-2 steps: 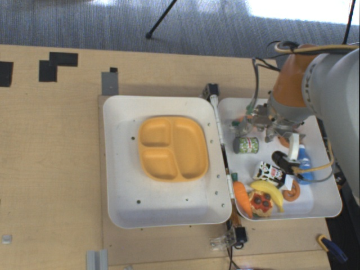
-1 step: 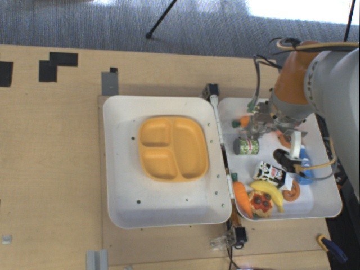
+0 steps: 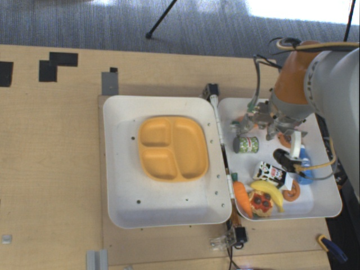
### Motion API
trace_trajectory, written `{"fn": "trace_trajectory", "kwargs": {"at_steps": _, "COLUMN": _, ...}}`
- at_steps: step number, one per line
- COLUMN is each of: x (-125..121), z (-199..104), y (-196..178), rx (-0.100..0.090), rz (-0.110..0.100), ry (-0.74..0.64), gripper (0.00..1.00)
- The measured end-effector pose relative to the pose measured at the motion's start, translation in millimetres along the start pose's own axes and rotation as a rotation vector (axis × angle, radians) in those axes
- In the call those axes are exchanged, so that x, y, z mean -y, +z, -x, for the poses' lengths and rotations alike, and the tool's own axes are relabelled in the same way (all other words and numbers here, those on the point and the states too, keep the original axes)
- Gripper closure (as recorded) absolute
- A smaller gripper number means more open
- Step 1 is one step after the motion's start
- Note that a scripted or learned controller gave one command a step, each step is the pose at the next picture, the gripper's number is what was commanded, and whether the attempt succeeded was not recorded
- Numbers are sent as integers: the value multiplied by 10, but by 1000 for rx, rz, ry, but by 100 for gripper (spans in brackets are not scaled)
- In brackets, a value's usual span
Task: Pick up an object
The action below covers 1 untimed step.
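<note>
The hand (image 3: pixel 263 127) (grip state unclear) hangs over the right bin (image 3: pixel 323 207), near its back rim, above the can (image 3: pixel 247 145).

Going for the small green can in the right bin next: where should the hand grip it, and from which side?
Probably from above, across its round body. The green can lies on its side, long axis roughly left-right, so fingers could close across its width. Bare bin floor lies around it; the hand sits just above and right of it.
</note>
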<state>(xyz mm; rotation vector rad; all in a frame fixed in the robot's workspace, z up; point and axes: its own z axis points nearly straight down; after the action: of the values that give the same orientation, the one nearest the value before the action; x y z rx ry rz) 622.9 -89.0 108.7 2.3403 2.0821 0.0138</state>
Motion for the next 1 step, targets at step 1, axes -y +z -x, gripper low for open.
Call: {"fn": "trace_trajectory", "kwargs": {"at_steps": 1, "x": 131, "z": 7, "y": 216, "rx": 0, "rz": -6, "ry": -164, "gripper": 0}}
